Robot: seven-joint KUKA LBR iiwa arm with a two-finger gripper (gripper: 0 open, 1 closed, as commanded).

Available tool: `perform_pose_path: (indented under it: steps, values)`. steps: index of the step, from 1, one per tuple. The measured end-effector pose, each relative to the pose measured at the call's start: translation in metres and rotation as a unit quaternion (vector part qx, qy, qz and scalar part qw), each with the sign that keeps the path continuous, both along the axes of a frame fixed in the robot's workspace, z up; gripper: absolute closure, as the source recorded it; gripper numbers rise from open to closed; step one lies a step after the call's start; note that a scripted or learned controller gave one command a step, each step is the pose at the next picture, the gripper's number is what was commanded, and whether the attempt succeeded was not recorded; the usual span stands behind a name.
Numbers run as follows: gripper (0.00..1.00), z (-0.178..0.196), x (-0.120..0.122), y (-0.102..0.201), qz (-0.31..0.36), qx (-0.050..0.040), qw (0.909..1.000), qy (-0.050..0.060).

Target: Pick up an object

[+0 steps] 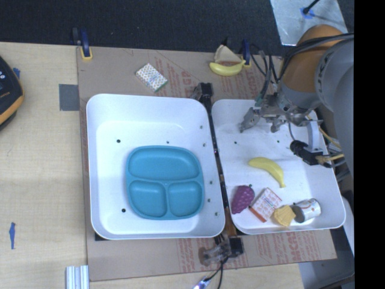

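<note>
Jaws seemingly apart and gripping nothing, the gripper (pixel 263 120) hovers at the approach step; next, descend onto the banana (pixel 268 170).

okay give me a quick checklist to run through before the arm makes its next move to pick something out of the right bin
1. Claw over the right bin: ok, at its far end.
2. Claw holding nothing: ok, nothing between its fingers.
3. Target apart from neighbours: ok for the banana, which lies alone.
4. Near-end cluster, grapes and packet: not ok, crowded.
5. Claw lined up over the banana: not ok, it sits beyond it.
</note>
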State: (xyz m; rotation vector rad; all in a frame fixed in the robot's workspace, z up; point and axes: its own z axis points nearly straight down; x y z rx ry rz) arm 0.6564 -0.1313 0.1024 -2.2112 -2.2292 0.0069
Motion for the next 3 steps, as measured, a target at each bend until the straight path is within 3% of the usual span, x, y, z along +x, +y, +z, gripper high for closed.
perform_pose_path:
  steps: [1,2,3]
  values:
    - [0.00,-0.011,-0.052,0.018,-0.002,0.0005,1.0000,0.000]
    - [0.00,-0.011,-0.095,-0.016,-0.002,0.0003,1.0000,0.000]
    - [1.00,0.000,-0.095,-0.017,0.000,-0.0001,1.0000,0.000]
